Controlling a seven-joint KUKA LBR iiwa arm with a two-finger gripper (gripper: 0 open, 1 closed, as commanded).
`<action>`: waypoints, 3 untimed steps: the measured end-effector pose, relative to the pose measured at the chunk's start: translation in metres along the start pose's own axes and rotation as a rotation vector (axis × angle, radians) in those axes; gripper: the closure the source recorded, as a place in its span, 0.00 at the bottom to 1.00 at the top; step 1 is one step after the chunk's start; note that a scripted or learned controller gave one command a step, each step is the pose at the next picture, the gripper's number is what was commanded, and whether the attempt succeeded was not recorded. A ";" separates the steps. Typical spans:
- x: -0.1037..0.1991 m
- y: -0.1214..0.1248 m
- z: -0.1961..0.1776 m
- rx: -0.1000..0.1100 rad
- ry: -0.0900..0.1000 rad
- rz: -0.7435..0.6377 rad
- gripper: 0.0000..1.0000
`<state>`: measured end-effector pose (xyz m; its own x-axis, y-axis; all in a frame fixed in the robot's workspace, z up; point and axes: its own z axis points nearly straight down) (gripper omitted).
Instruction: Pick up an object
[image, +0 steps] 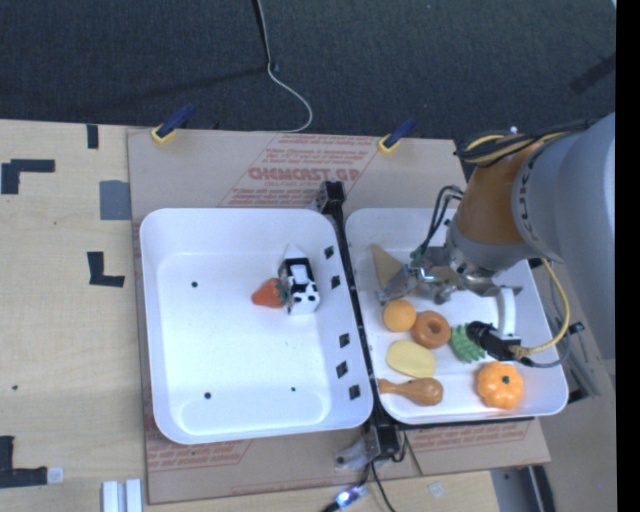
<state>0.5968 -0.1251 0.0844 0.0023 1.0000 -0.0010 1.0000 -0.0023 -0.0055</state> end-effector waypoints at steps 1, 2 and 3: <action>0.023 -0.098 0.000 0.000 0.003 -0.002 0.00; 0.022 -0.095 -0.009 -0.003 0.001 -0.002 1.00; 0.100 -0.029 -0.106 -0.017 0.002 -0.013 1.00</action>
<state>0.5689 -0.0249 0.1901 -0.0110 0.9999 0.0013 0.9999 0.0110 0.0111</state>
